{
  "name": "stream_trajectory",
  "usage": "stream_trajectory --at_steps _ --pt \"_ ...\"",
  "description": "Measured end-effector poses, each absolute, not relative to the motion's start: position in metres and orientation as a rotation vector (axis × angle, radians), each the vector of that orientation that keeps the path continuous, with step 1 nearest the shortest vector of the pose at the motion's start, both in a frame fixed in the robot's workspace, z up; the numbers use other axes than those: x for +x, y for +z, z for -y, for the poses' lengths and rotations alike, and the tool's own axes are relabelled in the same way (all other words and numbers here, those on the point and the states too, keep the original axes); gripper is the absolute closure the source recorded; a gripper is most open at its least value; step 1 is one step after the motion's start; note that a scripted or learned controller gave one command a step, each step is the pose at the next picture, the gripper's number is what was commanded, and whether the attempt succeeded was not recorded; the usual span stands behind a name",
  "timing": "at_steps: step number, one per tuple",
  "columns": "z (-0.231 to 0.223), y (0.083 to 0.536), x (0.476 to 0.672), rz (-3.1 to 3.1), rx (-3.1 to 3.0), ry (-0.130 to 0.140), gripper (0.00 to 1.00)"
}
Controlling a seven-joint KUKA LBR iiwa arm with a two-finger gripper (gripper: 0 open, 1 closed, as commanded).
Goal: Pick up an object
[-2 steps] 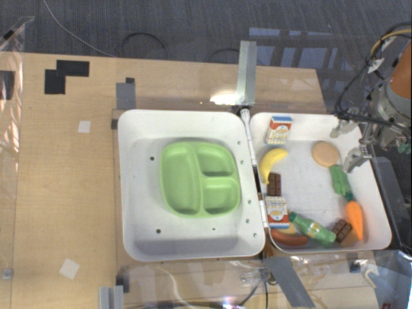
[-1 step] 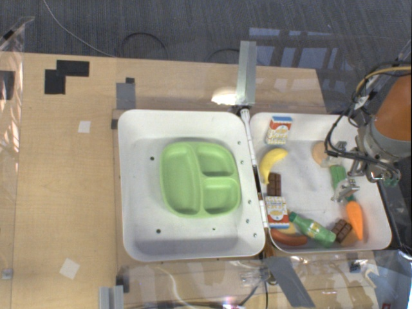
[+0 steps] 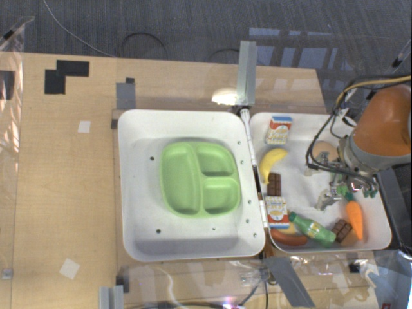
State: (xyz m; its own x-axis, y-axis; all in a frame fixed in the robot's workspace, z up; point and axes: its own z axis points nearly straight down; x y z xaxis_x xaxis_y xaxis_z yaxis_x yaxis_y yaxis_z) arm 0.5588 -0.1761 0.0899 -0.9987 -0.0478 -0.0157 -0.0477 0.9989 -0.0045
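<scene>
- A pale wooden bench (image 3: 58, 192) under a grey carpeted floor carries 2 shallow white bins side by side: the left bin (image 3: 138, 237) holds a green divided plate (image 3: 199, 177), the right bin (image 3: 384, 234) holds the toy food.
- The gripper (image 3: 331, 196) hangs low over the right bin's middle, in a bare patch of white floor, with the orange-banded arm (image 3: 385, 131) above it at the right.
- Whether its fingers are spread or closed cannot be told from this angle; nothing is visibly between them.
- Nearest candidates: a toy carrot (image 3: 355, 219) just beside the gripper on the right, and a chocolate piece (image 3: 341, 230) below it.
- Further off lie a green bottle (image 3: 312, 229), a banana (image 3: 271, 162), a chocolate bar (image 3: 274, 184), and 2 small cartons (image 3: 279, 130) (image 3: 276, 210).
- Judgement: the carrot looks the best target, as it lies apart from the crowded lower corner; the jaws should close across its narrow width, centred over its body.
- The risk is closing on bare bin floor, or nudging the carrot against the wall.
</scene>
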Motion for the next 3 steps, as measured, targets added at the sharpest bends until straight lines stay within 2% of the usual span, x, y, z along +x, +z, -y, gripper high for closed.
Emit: stream_trajectory --at_steps 1,2,3 --pt "0.175 0.105 0.564 -3.108 -0.087 -0.012 1.00" --pt "0.201 0.259 0.597 -3.111 -0.232 -0.013 1.00" --pt "0.126 0.325 0.658 -3.111 0.321 0.003 1.00"
